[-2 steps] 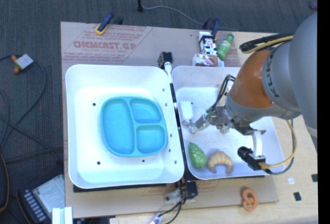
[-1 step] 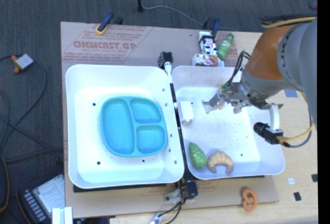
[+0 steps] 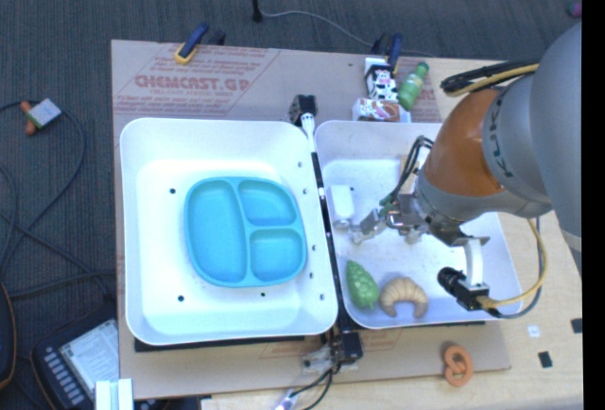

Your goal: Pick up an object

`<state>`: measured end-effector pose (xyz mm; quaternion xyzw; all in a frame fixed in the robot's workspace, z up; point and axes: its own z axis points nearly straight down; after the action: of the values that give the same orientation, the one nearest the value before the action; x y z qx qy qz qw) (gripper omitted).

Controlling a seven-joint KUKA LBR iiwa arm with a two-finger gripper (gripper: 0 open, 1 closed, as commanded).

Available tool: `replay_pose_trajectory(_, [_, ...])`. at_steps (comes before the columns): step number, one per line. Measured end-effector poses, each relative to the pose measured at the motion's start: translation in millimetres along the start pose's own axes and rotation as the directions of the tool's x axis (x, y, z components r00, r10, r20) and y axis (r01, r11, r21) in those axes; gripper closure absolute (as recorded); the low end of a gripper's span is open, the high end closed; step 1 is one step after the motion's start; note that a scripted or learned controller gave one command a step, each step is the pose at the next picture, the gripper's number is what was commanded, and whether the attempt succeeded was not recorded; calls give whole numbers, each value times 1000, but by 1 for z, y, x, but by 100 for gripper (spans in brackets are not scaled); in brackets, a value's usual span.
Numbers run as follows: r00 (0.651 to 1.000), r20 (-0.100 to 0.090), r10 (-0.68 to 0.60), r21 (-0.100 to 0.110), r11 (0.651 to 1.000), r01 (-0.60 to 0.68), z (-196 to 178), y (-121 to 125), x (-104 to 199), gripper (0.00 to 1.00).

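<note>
I am watching the gripper (image 3: 364,227) working low in the right bin (image 3: 427,149), and I am reading its fingers as slightly apart with nothing visible between them. So the pick is not yet made, as I am judging it. The candidates are lying just below the fingers: a green leafy vegetable toy (image 3: 360,282) and, beside it, a tan croissant (image 3: 404,296). The blue divided tray (image 3: 247,230) is sitting well off in the left bin (image 3: 151,139). Closing on an object and lifting are remaining.
</note>
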<state>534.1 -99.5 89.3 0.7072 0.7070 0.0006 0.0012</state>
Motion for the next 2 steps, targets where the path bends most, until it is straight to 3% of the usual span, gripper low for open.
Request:
replay_pose_trajectory(1, [1000, 2, 0, 1, 1000, 0, -58, 39, -53, 0])
replay_pose_trajectory(2, [1000, 1, 0, -2, 1000, 0, 2, 21, -19, 0])
